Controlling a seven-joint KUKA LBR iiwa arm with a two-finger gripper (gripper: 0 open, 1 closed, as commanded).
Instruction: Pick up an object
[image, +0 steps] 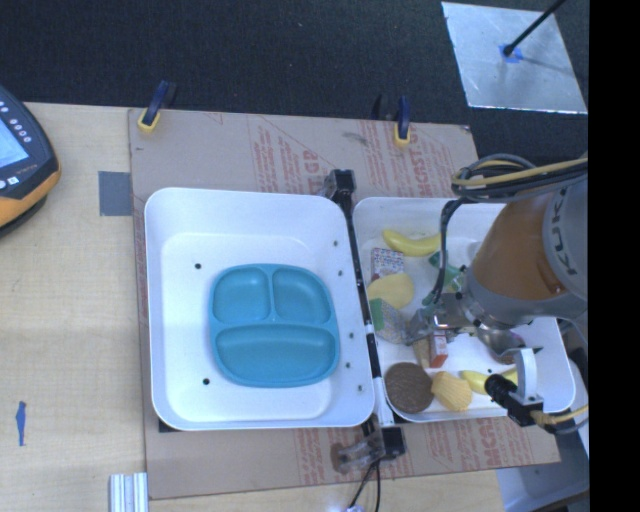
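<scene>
The right bin (366, 214) holds several small objects: a yellow banana (410, 242) at the back, a pale yellow lump (392, 291), a white packet (386, 262), a brown round disc (408, 387) at the front and a yellow piece (452, 392) beside it. My gripper (432, 330) is low in the middle of this bin, above a small red-brown item (437, 350). The arm's wrist covers the bin's right half and hides what lies under it.
The left bin (170, 225) holds a blue divided plate (272, 325). A metal divider bar (358, 280) runs between the bins. A yellow and black handset (18, 150) lies at the far left of the bench. Clamps (402, 120) stand at the cardboard's back edge.
</scene>
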